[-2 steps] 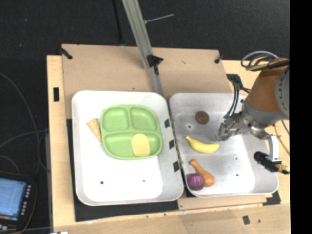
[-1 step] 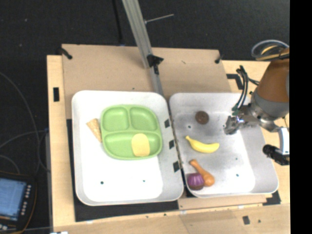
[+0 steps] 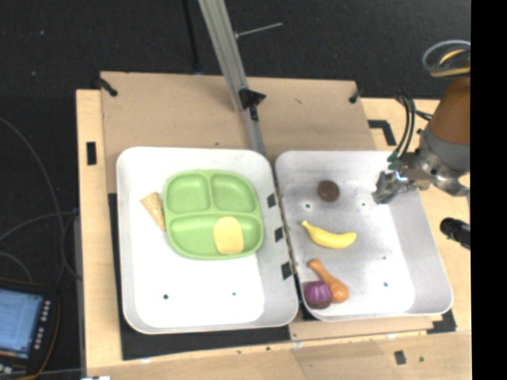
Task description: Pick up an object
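Observation:
The right bin (image 3: 412, 252) holds a yellow banana (image 3: 329, 236) near its middle, a brown round piece (image 3: 328, 190) toward the back, and a purple-and-orange vegetable (image 3: 324, 287) at the front left. My gripper (image 3: 386, 187) hangs over the bin's back right part, to the right of the brown piece and apart from it. Nothing shows between its fingers.
The left bin (image 3: 142, 291) bears a green divided plate (image 3: 212, 214) with a yellow block (image 3: 229, 235) in its front compartment. A tan wedge (image 3: 153, 208) lies left of the plate. A slanted metal pole (image 3: 230, 62) stands behind the bins.

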You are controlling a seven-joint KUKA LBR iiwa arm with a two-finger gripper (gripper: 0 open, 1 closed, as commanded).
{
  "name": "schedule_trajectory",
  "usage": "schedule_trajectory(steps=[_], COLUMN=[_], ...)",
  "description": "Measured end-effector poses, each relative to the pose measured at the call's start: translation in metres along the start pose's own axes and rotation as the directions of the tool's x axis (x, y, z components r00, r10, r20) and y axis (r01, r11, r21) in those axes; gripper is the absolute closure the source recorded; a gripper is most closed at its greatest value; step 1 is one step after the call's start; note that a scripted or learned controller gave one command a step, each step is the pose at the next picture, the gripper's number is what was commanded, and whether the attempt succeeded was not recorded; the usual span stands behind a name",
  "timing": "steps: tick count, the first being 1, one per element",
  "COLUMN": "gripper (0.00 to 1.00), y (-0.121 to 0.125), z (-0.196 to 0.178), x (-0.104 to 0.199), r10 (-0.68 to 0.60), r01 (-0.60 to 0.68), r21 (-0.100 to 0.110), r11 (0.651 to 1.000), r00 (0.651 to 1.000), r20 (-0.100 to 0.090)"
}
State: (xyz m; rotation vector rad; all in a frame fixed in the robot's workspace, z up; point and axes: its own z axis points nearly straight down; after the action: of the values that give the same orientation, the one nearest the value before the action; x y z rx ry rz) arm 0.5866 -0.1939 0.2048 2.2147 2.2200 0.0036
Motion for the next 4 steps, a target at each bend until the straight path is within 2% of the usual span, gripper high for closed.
schedule_trajectory(steps=[1,3,4], gripper=[1.00,1.00,1.00], y=[0.002,0.041,0.051], z=[-0.055,-0.057,-0.062], x=[-0.002,0.094,0.151], r10=[0.000,-0.005,-0.005], r01=[0.000,0.005,0.005], r21=[-0.002,0.003,0.003], r11=[1.000,1.000,1.000], r00=[1.000,1.000,1.000], r20=[0.001,-0.003,-0.003])
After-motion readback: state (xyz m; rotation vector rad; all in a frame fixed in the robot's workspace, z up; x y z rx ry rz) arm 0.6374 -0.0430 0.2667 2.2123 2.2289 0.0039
